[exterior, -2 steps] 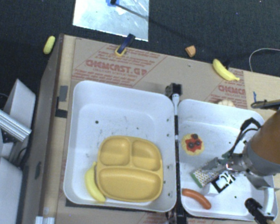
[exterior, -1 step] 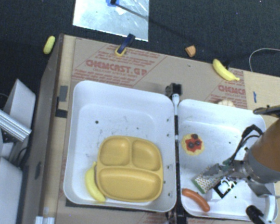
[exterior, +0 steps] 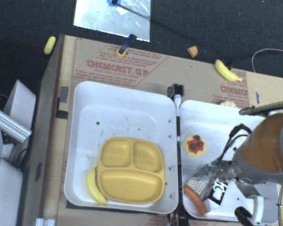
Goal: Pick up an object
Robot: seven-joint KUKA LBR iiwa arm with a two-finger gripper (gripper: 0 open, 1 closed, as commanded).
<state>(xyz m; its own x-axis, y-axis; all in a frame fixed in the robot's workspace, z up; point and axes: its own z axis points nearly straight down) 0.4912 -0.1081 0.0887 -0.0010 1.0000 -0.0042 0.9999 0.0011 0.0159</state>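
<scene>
Claw (exterior: 207,174) low in right bin (exterior: 213,116), just above hot dog (exterior: 195,198); spread or pinched: cannot tell. Nothing visibly lifted. Hot dog resting on bin floor. Grasp and lift outstanding.

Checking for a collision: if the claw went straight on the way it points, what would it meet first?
Probably the hot dog near the right bin's front-left corner, just below-left of the claw; depth is unclear.

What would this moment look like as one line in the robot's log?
arm: over right bin | pincer: low, near hot dog | left bin: yellow tray, banana | nothing seen held
</scene>
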